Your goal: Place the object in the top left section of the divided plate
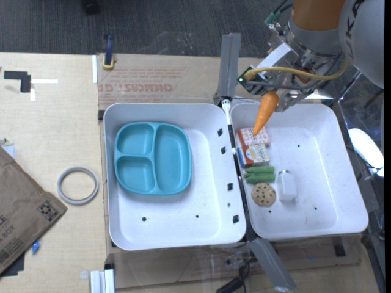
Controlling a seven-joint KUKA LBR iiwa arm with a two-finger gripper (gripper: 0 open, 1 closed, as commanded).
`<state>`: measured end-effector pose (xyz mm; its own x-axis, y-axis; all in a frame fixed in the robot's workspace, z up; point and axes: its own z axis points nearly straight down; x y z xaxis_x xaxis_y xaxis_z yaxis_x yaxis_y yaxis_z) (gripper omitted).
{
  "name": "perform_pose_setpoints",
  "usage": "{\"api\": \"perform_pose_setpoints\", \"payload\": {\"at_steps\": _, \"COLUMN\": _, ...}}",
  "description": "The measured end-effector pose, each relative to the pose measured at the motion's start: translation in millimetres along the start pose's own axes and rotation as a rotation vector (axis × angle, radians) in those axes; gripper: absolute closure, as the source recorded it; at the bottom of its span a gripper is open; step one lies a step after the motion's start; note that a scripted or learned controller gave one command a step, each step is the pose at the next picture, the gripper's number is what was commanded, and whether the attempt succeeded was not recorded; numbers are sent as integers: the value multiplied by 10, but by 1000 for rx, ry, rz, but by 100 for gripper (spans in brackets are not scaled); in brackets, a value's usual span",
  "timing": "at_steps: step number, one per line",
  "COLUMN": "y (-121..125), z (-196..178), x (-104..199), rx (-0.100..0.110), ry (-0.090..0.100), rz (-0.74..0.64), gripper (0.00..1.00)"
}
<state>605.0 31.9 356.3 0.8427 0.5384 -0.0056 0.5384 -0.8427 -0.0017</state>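
A blue divided plate (152,158) lies in the left bin (177,224), its two small sections on the left and one large section on the right. My gripper (276,97) hangs over the back left of the right bin (317,212). An orange toy carrot (264,111) hangs from it, tip pointing down and to the left, above the bin floor. The carrot's thick end sits between the fingers.
Along the right bin's left side lie a red and white snack box (253,146), a green pea pod (259,174), a cookie (263,195) and a small white object (286,185). A tape ring (77,184) and a cardboard box (21,209) rest on the bench at left.
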Motion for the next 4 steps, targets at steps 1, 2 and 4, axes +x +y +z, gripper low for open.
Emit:
{"api": "perform_pose_setpoints", "payload": {"at_steps": 1, "y": -597, "z": -137, "x": 196, "rx": -1, "ry": 2, "rz": 112, "gripper": 100}}
{"api": "perform_pose_setpoints", "payload": {"at_steps": 2, "y": -1075, "z": -628, "x": 575, "rx": -2, "ry": 3, "rz": 363, "gripper": 100}}
{"api": "perform_pose_setpoints", "payload": {"at_steps": 4, "y": -1837, "z": -598, "x": 154, "rx": -4, "ry": 0, "rz": -11, "gripper": 100}}
